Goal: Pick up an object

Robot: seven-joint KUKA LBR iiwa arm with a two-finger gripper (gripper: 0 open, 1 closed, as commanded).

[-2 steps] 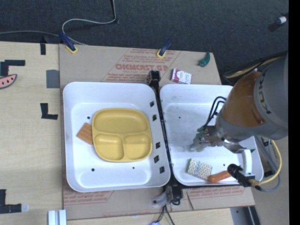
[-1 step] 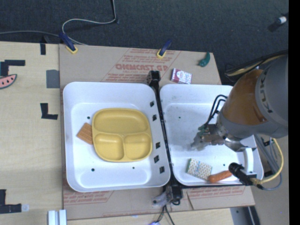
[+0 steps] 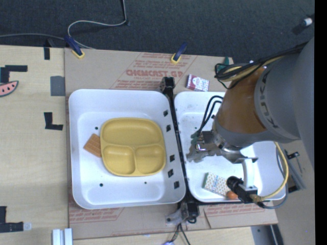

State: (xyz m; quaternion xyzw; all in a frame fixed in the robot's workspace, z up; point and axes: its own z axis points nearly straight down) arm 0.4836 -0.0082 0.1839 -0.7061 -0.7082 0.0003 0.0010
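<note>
Cardboard sheet [image 3: 148, 73] under bins — red "CHEMCAST GP" print

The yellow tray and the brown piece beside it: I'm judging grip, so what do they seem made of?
The yellow tray looks like moulded plastic, smooth and matte, with rounded compartments. The brown piece looks like cork or a cracker, going by its grainy surface; I cannot tell which.

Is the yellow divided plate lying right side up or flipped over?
Right side up: the yellow plate lies flat in the left bin, its three hollow compartments facing the camera.
</note>
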